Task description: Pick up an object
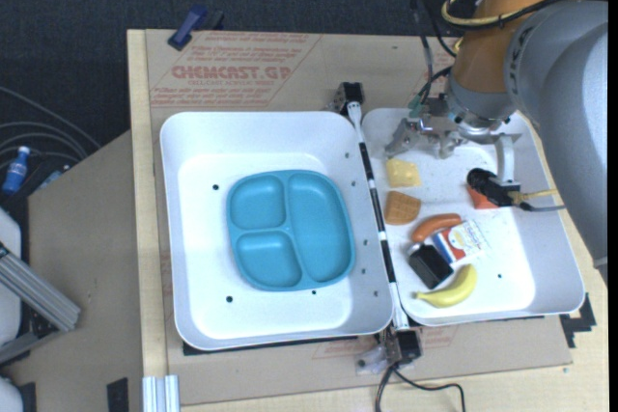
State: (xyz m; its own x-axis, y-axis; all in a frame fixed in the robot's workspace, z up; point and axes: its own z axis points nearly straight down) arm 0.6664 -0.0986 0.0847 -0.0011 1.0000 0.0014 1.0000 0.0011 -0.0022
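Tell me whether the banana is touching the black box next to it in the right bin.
Touching. The camera view shows the black box's lower corner overlapping the banana's upper curve, with no white bin floor between them.

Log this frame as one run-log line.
arm: over right bin, far end | gripper: above the bin floor, nothing seen held | right bin: cheese, bread, sausage, banana | left bin: blue plate

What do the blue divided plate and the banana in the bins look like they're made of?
Blue divided plate: likely molded plastic, matte, uniform colour with soft rounded compartment ridges. Banana: probably a plastic or foam toy, given its even yellow and smooth surface, though a real one can't be ruled out.
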